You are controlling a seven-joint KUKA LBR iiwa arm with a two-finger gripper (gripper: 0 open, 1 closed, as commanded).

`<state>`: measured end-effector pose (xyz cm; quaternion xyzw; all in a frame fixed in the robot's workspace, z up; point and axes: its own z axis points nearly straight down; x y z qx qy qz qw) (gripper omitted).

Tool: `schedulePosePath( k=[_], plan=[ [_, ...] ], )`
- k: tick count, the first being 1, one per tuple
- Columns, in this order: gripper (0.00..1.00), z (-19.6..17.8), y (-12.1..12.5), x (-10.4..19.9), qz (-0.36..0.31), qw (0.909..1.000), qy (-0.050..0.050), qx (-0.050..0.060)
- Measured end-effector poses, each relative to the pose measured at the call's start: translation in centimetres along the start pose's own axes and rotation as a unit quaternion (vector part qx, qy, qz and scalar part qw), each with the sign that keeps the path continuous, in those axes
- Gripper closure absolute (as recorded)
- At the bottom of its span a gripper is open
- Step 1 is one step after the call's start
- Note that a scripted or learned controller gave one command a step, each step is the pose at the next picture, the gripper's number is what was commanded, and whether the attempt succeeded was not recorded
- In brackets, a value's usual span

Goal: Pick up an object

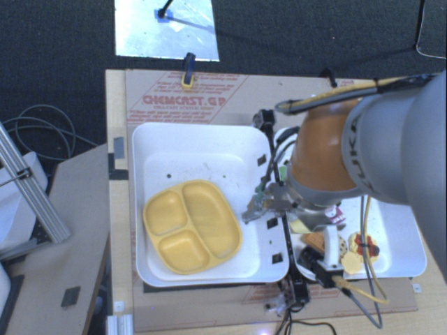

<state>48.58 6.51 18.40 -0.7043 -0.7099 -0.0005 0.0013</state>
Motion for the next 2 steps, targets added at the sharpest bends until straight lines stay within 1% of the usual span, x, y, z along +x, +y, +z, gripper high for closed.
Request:
schedulePosePath(
  k=[1,2],
  plan=[
    [0.0,-0.1,4.2,-5.8,0.006,1.0,-0.002,-0.003],
    [0.0,0.0,-0.1,3.2,-0.002,1.0,0.001,0.001]
  ],
)
